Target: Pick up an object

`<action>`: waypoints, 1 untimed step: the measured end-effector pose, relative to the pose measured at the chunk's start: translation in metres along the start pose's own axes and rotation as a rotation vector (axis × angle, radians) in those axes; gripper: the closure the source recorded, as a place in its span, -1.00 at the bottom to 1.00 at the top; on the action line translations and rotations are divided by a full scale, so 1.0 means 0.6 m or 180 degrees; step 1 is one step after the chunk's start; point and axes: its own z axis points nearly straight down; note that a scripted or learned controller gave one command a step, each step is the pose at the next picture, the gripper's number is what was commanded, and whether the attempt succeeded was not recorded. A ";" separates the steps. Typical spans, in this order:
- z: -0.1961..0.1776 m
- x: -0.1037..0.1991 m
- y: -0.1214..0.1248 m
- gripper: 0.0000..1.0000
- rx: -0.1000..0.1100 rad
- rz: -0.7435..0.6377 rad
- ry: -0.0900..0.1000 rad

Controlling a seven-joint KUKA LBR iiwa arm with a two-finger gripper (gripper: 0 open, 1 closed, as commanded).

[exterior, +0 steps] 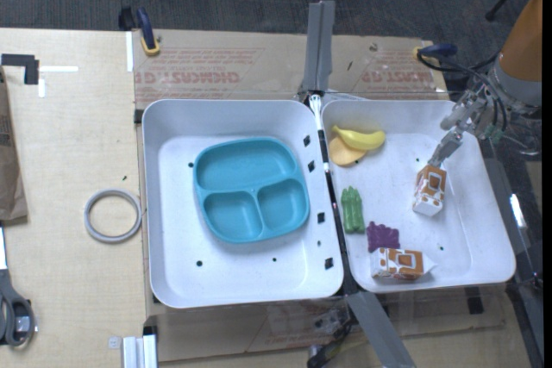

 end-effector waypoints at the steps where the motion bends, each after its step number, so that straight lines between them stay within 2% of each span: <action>1: 0.084 0.022 0.053 -1.00 0.0016 0.1017 0.0024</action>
